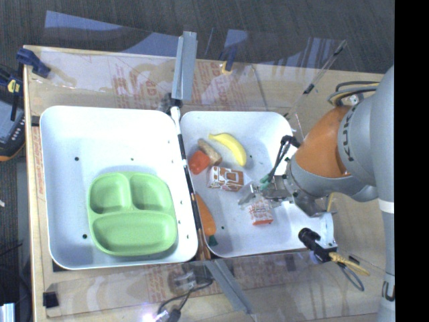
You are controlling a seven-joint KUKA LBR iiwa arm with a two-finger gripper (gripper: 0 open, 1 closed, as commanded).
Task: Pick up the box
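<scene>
The end effector [258, 194] hangs low over the right bin [268, 123], its metal fingers pointing toward the bin's middle, and whether they are spread or closed cannot be told from this slant. Just below it in the view, touching or nearly touching its tips, lies a small white-and-red packet [261, 213] on the bin floor. Just to its left lies the box [225, 178], a small brown-and-white carton, flat on the bin floor and apart from the fingers, with nothing gripping it. Further left of the box sits a red tomato-like piece [198, 162] with a tan, bread-like piece [210, 150] touching its upper side. Above and left of the end effector, a yellow banana [230, 147] curves beside the tan piece. Down and left, against the right bin's left wall, an orange carrot [206, 219] lies lengthwise. Behind the end effector, to the right, the grey arm with its orange band [322, 149] reaches in over the bin's right rim. Well away to the left, past the divider, the left bin [67, 126] holds a green sectioned tray [132, 213] with three compartments. Both bins rest on the light wooden surface [100, 72].
</scene>
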